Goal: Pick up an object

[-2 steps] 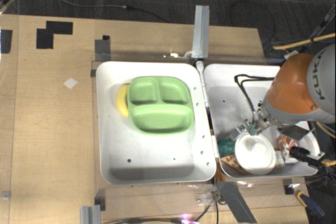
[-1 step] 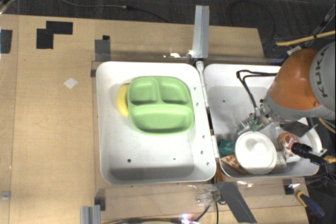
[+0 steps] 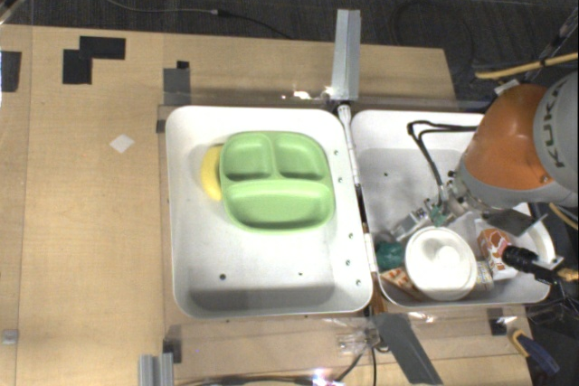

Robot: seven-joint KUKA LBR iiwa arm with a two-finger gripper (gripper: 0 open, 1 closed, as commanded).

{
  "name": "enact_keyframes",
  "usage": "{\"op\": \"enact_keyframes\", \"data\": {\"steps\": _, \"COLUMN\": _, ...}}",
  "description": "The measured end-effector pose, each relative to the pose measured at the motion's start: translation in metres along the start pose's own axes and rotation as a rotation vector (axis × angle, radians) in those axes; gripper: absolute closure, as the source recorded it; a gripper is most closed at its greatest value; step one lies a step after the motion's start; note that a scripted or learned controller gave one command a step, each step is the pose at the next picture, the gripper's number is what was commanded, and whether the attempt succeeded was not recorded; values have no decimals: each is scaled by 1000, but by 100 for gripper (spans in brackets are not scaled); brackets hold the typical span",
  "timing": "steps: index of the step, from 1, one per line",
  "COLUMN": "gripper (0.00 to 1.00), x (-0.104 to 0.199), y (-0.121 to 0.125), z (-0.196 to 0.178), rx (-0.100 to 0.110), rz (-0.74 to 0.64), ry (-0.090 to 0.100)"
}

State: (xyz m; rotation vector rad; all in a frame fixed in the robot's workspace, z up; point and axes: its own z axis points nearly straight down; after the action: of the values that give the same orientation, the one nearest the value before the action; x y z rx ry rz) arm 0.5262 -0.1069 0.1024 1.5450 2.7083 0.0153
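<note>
You've got two bins side by side on the bench [image 3: 81, 221]: the left bin [image 3: 262, 280] and the right bin [image 3: 398, 149], their inner edges touching down the middle. In the left bin, a divided tray [image 3: 274, 179] sits toward the far edge, roughly centred between the side walls. A small rounded object [image 3: 211, 173] pokes out from under the tray's left side. Over in the right bin, a round cup [image 3: 441, 262] sits by the near edge, with a cluster of small items [image 3: 394, 256] just to its left toward the near-left corner, and another item [image 3: 496, 247] touching its right side. The arm [image 3: 511, 145] comes in over the right bin's right edge, above the cup.
</note>
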Motion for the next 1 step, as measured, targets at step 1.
{"op": "enact_keyframes", "data": {"steps": 1, "gripper": 0, "x": -59, "y": 75, "z": 18, "rx": 13, "rz": -97, "ry": 11}}
